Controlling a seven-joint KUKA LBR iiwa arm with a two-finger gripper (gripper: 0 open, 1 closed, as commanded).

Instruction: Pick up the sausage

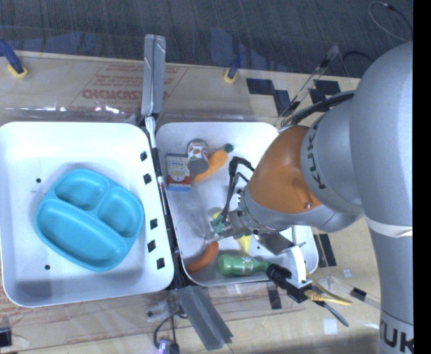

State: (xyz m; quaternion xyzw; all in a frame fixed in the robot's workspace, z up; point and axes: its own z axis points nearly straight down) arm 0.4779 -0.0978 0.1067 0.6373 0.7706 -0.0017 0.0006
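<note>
The sausage (202, 256), a short orange-brown curved piece, lies at the near left corner of the right bin (172, 137), against the bin's front wall. My gripper (227, 228) hangs low over the bin's middle, just up and to the right of the sausage. It is apart from the sausage, and the orange wrist band (285, 175) covers much of it. Nothing shows as held.
A green bottle (242, 265) lies right beside the sausage. A carrot (214, 163), a small can (196, 151) and a little carton (177, 174) sit at the bin's far left. The left bin (16, 146) holds a blue divided plate (90, 216).
</note>
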